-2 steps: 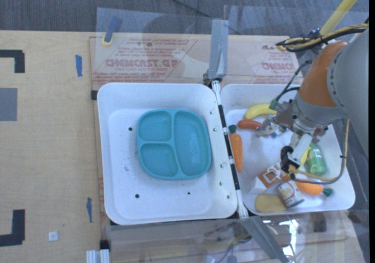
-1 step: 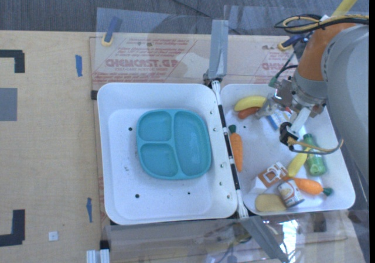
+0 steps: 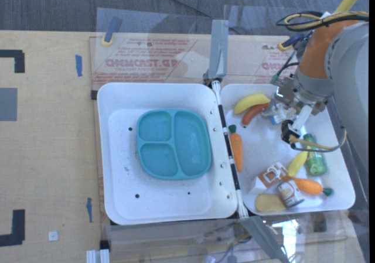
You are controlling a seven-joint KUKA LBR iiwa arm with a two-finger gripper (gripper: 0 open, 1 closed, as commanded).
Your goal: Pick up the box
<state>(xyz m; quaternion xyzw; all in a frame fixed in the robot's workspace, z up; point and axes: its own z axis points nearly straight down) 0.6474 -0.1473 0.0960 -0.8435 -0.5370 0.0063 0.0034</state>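
Claw (image 3: pixel 289 122) sits low over the upper part of the right bin (image 3: pixel 258 139), a short way right of the banana (image 3: pixel 251 102). Its dark tip and cabling bunch together from this angle; cannot tell how far it is parted, and nothing is seen gripped in it. A white part of the tool slants down-left toward the bin floor.

Arm (image 3: pixel 345 62) enters from the right, grey bulk filling the upper right corner, orange band just above the wrist. Wrist angles down and to the left into the bin. Yellow and black cables loop over the top of it.

Box (image 3: pixel 273 175), small, white with orange-brown print, lies in the lower part of the right bin, apart from the claw. It touches or nearly touches a small can (image 3: pixel 290 194) just below-right of it. A yellow lemon-like piece (image 3: pixel 268 201) lies at the bin's bottom edge beside the can.

Other items in the right bin: a red-orange sausage shape (image 3: pixel 252 114) under the banana, a carrot (image 3: pixel 236 149) along the left wall, a second carrot (image 3: pixel 309 186) near the can, a green bottle (image 3: pixel 314 161), a small yellow piece (image 3: pixel 297 163) beside it.

Left bin (image 3: pixel 117 139) holds a teal divided plate (image 3: pixel 174 143), lying flat near the centre. Both bins rest on the light wooden surface (image 3: pixel 47 139).
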